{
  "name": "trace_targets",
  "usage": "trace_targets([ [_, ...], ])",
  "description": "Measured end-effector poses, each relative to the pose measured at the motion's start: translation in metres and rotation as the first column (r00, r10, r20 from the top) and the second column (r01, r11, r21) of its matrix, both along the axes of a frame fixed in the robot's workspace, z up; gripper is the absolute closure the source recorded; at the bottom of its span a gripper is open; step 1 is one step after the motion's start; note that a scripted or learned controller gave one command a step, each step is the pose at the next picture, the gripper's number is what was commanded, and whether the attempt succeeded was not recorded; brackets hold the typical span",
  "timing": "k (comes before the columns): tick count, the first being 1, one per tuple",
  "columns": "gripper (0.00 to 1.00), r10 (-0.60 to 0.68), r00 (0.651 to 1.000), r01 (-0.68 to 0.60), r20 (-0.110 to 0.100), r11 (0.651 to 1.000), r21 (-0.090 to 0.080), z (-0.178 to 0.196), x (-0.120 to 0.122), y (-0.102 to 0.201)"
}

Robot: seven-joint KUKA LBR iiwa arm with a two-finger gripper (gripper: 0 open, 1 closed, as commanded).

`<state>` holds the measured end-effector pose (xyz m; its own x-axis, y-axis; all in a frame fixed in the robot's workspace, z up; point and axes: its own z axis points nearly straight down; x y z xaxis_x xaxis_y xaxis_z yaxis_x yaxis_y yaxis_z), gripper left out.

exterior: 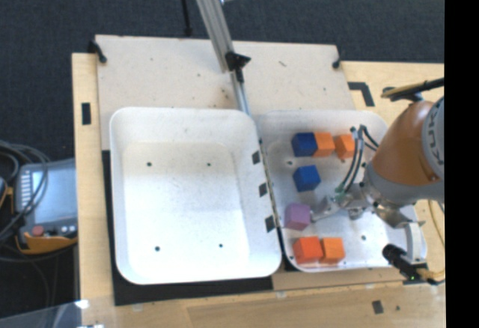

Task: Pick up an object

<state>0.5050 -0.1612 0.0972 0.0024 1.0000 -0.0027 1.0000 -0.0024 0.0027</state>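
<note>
Overhead, figure 1: the counter (84,169) carries 2 shallow white bins side by side, so that a thing lifted from one could be set in the other. The left bin (187,192) has a bare floor. The right bin (329,120) holds all 7 blocks, which is why my arm (404,150) reaches in over that bin from the right, its orange band above the bin's far-right part.

My fingers (323,211) hang low over the bin's middle, just beside the purple block (298,216), pointing toward it. Whether they stand open or closed I cannot tell, as cables and wrist hardware blur the tip. I see no block between them.

Candidates, judged by access: the purple block lies apart from the others, near the bin's left wall, and seems the likeliest target. 1 blue block (307,177) stands alone just above it. A second blue block (304,144) touches a row of 2 orange blocks (334,144). 2 more orange blocks (319,249) sit as a pair at the near wall, which leaves little room to straddle either.
</note>
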Motion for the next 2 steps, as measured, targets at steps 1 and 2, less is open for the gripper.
trace_targets([
  [1,1.0,-0.007,1.0,0.007,0.006,1.0,0.0,0.012,0.001,-0.001],
  [2,1.0,-0.001,1.0,0.001,0.005,1.0,0.0,0.073,-0.004,-0.003],
])
